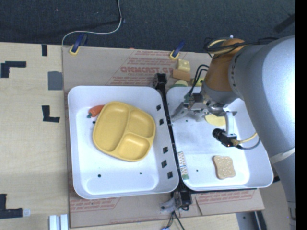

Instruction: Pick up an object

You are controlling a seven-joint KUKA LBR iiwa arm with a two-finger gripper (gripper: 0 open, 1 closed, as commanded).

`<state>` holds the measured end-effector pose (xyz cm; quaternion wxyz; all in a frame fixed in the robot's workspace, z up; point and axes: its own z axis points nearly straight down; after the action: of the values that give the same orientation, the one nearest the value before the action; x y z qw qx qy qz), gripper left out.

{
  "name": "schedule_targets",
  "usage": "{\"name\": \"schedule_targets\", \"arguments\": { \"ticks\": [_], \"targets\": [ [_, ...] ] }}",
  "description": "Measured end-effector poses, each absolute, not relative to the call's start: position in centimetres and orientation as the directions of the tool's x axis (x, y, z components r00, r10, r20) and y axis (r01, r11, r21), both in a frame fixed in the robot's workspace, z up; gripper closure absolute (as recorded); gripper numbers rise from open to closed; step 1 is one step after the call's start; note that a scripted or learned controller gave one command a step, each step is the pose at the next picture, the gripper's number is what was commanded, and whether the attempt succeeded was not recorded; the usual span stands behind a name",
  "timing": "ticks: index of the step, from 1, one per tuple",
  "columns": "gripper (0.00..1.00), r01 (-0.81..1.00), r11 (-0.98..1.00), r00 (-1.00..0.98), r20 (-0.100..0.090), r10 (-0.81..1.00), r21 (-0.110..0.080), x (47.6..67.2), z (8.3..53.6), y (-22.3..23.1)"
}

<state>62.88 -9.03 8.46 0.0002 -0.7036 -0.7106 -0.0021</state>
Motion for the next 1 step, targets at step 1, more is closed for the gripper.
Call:
{"name": "schedule_targets", "arguments": {
  "ticks": [1],
  "targets": [
    [0.0,1.0,0.003,-0.003,0.0,1.0,0.001,65.92,8.41,-9.75]
  ]
}}
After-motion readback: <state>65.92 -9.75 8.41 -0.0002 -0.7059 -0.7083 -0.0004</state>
